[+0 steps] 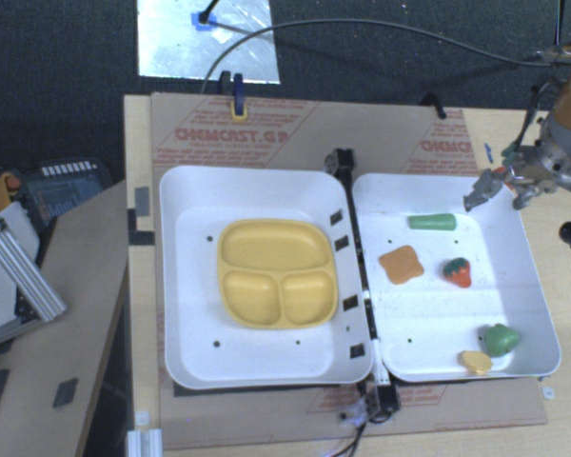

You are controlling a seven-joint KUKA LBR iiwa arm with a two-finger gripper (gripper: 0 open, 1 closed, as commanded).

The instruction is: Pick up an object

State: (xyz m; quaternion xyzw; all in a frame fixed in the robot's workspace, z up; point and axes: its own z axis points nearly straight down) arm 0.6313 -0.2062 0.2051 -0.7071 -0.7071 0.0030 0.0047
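The right bin [528,255] holds several small objects: a green cylinder [431,222] lying at the back, a flat orange piece [401,264] in the middle, a red item with a green top [458,272] beside it, and a green lump [501,338] touching a small yellow piece [475,361] at the front right corner. My gripper [502,196] hovers over the bin's back right corner, right of the green cylinder. Its fingers are spread open and nothing is between them.
The left bin [186,255] holds a yellow three-compartment tray [276,272]. A black divider with clips [352,255] runs between the bins. Cables cross the dark floor behind the bench, and a metal sheet [207,27] lies at the back left.
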